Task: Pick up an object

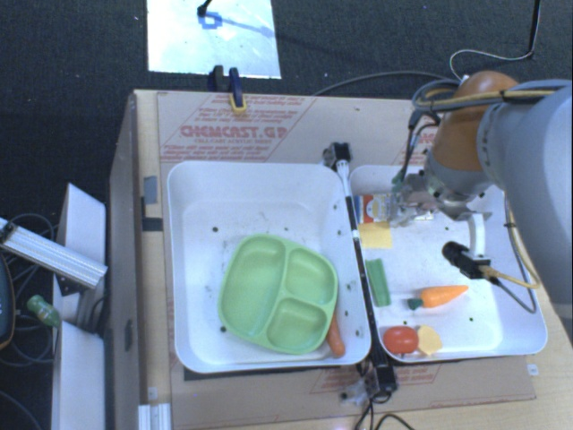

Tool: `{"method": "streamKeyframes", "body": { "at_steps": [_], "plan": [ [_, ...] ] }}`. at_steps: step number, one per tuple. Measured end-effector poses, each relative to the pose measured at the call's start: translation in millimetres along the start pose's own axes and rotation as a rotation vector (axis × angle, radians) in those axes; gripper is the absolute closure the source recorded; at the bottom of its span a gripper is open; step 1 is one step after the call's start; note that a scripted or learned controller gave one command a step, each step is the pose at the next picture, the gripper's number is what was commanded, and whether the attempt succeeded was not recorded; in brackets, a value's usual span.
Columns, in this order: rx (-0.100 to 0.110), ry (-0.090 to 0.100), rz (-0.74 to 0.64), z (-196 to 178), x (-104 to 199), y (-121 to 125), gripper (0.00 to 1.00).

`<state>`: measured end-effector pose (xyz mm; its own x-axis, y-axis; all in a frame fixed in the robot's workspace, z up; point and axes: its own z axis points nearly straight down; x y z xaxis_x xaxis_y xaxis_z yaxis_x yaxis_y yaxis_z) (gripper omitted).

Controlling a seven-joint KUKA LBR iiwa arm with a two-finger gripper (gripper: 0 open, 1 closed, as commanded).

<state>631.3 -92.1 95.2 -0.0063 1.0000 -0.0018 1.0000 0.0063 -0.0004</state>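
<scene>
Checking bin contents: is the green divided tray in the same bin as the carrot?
No, the green divided tray lies in the left bin, while the carrot lies in the right bin.

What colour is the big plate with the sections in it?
Light green. The divided plate lies in the left bin, seen clearly in the camera view.

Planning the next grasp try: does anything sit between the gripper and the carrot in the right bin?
Nothing visible does. The gripper is at the right bin's far end; the carrot lies nearer the camera, with bare bin floor between them.
</scene>
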Motion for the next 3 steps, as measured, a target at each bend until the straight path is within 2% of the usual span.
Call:
{"method": "streamKeyframes", "body": {
  "at_steps": [1, 2, 3],
  "plan": [
    [0.000, 0.000, -0.001, 0.1, 0.0, 0.0, 0.00],
    [-0.003, -0.001, -0.004, -11.0, -0.2, 0.9, 1.00],
    [-0.002, -0.001, -0.005, -10.9, -0.3, 0.8, 0.00]
  ]
}}
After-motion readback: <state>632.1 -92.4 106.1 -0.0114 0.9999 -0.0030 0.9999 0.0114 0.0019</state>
